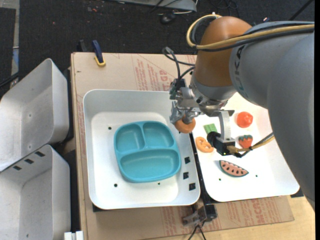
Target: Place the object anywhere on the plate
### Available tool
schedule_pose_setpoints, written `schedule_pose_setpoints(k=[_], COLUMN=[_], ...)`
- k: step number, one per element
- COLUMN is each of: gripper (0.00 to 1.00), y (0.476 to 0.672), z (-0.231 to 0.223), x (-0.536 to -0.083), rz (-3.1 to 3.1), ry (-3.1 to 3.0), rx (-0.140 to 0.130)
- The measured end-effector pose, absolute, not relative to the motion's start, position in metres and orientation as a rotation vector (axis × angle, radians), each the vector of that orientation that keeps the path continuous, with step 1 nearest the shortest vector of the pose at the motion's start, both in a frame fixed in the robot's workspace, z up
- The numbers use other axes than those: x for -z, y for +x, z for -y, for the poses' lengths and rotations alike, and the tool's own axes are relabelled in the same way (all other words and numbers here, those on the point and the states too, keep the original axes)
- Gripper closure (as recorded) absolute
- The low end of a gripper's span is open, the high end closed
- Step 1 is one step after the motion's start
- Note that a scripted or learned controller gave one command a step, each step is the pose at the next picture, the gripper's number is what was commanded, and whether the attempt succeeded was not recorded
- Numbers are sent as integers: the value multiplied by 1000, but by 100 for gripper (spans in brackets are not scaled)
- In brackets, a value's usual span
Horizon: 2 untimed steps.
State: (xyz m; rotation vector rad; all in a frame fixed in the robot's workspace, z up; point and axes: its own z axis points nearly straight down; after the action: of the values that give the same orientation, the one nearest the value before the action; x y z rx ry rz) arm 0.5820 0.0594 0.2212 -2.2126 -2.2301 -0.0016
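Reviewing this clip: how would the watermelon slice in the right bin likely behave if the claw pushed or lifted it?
The watermelon slice lies flat on the right bin, so it would probably slide rather than roll. It looks like a thin toy piece, likely light and stiff. Its low profile may make it hard to pinch.

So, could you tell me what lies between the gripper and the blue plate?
In the camera view, only bare white bin floor separates the gripper from the plate.

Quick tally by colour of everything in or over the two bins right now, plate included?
Blue: 1, the plate
Orange: 3, the piece at the gripper, the pretzel shape, the round piece
Green: 1, the block
Red and green: 2, the watermelon slice, the strawberry
Total: 7
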Motion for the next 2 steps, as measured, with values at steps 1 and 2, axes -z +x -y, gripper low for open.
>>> schedule_pose_setpoints(k=[1, 2], gripper=[100, 100], y=[588, 589], z=[-113, -167], x=[-216, -239], rz=[2230, 2231], ry=[-2212, -2212], rx=[3, 6])
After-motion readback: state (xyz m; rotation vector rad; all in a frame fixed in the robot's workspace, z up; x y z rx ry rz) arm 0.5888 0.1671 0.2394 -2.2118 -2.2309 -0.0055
